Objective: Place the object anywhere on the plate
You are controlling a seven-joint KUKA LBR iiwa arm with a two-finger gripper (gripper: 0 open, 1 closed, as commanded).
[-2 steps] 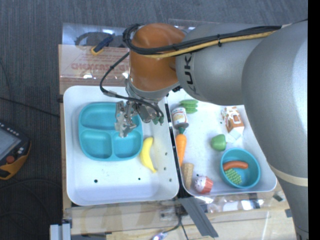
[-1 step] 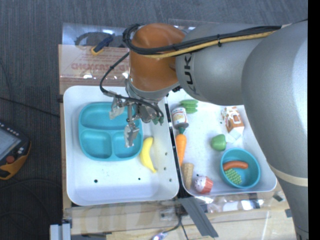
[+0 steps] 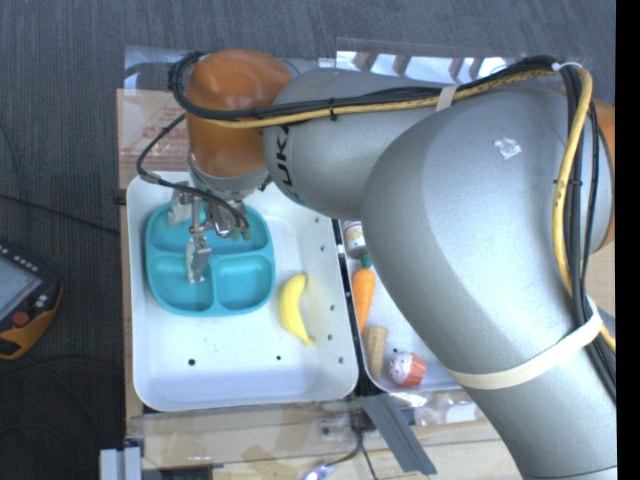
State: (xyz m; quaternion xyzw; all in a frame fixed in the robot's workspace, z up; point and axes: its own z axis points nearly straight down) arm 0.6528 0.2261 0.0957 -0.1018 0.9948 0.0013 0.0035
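While my two-finger gripper (image 3: 203,240) hangs over the blue sectioned plastic plate (image 3: 250,286), I cannot tell how it is set, because metal parts overlap there. I see nothing clearly held under it. That plate sits in the left shallow white bin (image 3: 230,378), toward its ten o'clock corner. At about four o'clock from the gripper, a yellow toy banana (image 3: 293,309) lies on the bin floor just beside the plate's rim, apart from me. Further toward three o'clock, in the right white bin (image 3: 372,373), an orange toy carrot (image 3: 364,290) stands beside a tan cone (image 3: 374,341), with a small red and white object (image 3: 405,369) at five o'clock.
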